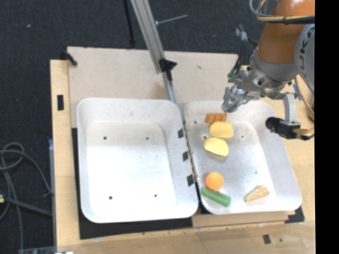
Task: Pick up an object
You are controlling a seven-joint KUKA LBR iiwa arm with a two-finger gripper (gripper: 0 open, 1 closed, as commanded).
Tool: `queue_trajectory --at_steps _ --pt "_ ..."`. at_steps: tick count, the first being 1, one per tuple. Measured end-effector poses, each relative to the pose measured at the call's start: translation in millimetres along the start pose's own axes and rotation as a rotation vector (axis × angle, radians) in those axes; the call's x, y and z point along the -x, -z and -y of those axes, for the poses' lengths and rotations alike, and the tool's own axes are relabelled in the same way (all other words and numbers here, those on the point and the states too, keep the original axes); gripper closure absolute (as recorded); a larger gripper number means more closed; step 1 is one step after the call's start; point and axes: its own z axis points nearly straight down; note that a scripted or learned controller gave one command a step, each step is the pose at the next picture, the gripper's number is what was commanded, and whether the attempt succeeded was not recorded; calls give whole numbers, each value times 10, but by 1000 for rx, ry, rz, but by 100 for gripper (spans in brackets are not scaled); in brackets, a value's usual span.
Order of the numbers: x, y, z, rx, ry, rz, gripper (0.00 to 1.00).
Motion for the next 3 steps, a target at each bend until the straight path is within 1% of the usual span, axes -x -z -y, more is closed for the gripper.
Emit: queue_trajectory --at_steps 1,2,3 --pt "-518 -192 170 -2 0 0 100" --pt "-993 -196 238 -1 1 -1 100" --pt "-1496 -194 434 -1 1 -1 100"
